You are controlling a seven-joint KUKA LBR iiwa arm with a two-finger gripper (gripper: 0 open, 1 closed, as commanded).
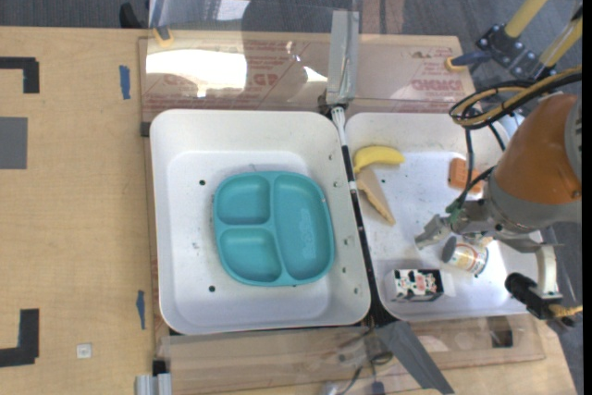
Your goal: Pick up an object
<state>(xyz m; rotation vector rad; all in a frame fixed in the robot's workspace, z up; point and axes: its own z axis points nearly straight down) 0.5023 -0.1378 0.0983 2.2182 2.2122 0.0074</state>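
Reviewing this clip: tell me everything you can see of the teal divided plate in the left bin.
The teal plate is a rounded-corner tray with three compartments: two on its left side, one long one on its right. It looks like smooth moulded plastic. It lies flat and right side up on the floor of the left bin, roughly centred, turned slightly askew to the bin's walls. Nothing shows in its compartments, and it touches nothing but the bin floor.

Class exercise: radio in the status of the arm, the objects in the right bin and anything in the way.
Gripper low over right bin, nothing visibly held. Banana, tan wedge, small black-and-white box lying loose. Teal divided plate in left bin, clear of the arm.
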